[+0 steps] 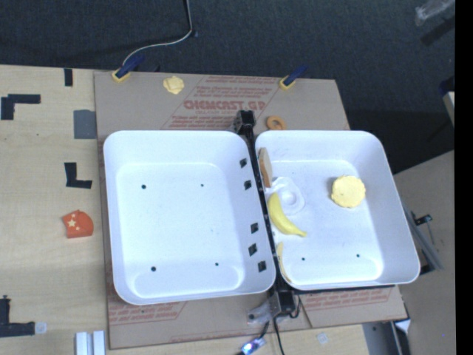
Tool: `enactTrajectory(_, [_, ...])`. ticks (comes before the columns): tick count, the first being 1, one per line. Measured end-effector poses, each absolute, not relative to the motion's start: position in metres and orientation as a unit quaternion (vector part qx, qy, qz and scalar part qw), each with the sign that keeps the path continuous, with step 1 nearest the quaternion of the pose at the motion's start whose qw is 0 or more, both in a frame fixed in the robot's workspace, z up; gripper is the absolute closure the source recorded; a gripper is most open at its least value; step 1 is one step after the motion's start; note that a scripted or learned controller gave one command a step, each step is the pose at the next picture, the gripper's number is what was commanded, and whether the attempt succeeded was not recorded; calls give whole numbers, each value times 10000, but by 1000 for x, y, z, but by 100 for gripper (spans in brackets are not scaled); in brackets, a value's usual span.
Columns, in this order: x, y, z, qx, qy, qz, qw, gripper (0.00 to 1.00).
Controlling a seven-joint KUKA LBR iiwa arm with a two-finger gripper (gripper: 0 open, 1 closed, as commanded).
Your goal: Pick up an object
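Observation:
The right bin (390, 198) holds a yellow banana (284, 217) lying near its left wall. A round yellow object (347, 191) sits to the right of the banana, apart from it. Just above the banana lies a small white ring-shaped piece (291, 197). A thin brown piece (264, 168) rests against the left wall of the same bin.
The left bin (177, 220) stands beside the right one. On the cardboard behind the bins lie a small yellow lump (174, 85) and an orange ring (275, 123). A red piece (78, 224) sits on the bench at the left.

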State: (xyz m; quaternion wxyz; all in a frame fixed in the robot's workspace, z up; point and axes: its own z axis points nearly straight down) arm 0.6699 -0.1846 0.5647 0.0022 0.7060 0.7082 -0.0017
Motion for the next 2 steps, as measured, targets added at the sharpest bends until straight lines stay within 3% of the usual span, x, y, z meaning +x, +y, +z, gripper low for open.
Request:
enactTrajectory(1, [670, -184, 575, 7056, 7086, -20, 33, 100])
enactTrajectory(2, [588, -183, 534, 7076, 7066, -10, -22, 100])
